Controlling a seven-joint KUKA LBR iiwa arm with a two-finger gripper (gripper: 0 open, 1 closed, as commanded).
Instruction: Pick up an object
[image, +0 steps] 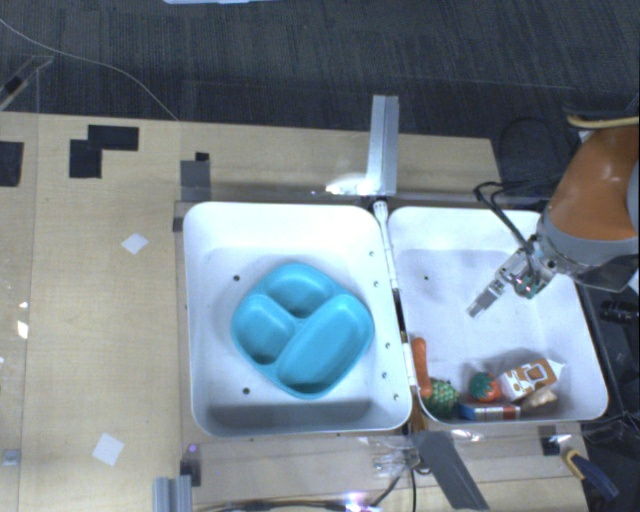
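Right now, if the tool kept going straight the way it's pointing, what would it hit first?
The tool slants down toward the left of the view, and the bare white floor of the right bin lies ahead of it. It would likely meet that floor first, well short of the carrot and the toy pile, though depth is unclear.

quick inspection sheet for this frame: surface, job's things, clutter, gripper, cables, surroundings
Surface: wooden bench bearing left bin and right bin, side by side.
Job's things: carrot, green toy, small carton and red marker bunched along the right bin's near edge.
Clutter: blue divided tray in the left bin.
Gripper: gripper above the right bin's bare middle, apart from the objects, holding nothing.
Cables: black cable by the arm; thin wire on the floor.
Surroundings: dark carpet; black markers on the bench.
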